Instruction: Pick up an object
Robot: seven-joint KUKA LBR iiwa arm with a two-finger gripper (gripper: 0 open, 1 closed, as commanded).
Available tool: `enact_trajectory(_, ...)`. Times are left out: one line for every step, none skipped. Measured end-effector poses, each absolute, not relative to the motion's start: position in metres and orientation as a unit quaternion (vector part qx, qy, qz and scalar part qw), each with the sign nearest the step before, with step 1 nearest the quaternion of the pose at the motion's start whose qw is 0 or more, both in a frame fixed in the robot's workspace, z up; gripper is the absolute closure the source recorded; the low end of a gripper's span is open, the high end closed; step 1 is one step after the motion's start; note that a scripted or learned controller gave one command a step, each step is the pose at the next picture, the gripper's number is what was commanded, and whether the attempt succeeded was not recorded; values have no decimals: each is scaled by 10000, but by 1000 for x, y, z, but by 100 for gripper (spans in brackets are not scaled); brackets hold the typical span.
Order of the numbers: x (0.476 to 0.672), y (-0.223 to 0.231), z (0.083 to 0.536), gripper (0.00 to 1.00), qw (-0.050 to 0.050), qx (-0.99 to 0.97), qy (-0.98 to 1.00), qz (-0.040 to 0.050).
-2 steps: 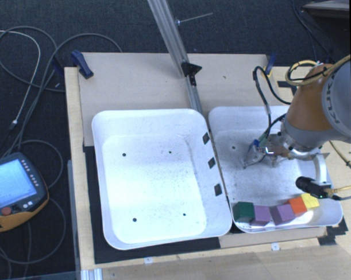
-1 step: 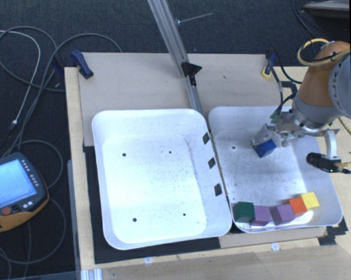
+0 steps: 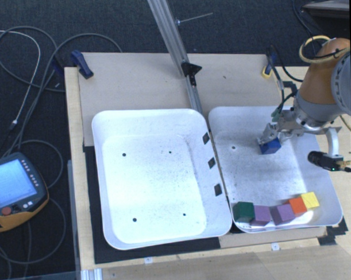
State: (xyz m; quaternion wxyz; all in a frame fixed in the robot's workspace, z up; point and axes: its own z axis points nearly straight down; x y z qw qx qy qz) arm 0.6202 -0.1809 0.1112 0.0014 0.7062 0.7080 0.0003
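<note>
My gripper [image 3: 271, 140] is over the upper middle of the right bin [image 3: 251, 174], reaching in from the right. A small blue block [image 3: 270, 146] sits between its fingertips, and the fingers are shut on it. Along the bin's front edge a row of blocks lies: green [image 3: 243, 210], purple [image 3: 262, 214], a second purple [image 3: 284, 213], orange [image 3: 297, 206] and yellow [image 3: 310, 201].
The left bin [image 3: 148, 177] lies beside the right one, with small black clips [image 3: 211, 162] on the wall between them. A slanted metal post [image 3: 175, 44] rises behind the bins. A teach pendant [image 3: 16, 185] and cables lie on the floor at left.
</note>
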Motion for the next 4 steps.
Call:
enact_trajectory(643, -87, 119, 100, -7, 7040, 7102, 24)
enact_trajectory(673, -5, 205, 100, 24, 7037, 7105, 52)
enact_trajectory(675, -30, 200, 100, 12, 7076, 7067, -2)
enact_trajectory(660, 25, 200, 100, -25, 7051, 7091, -7)
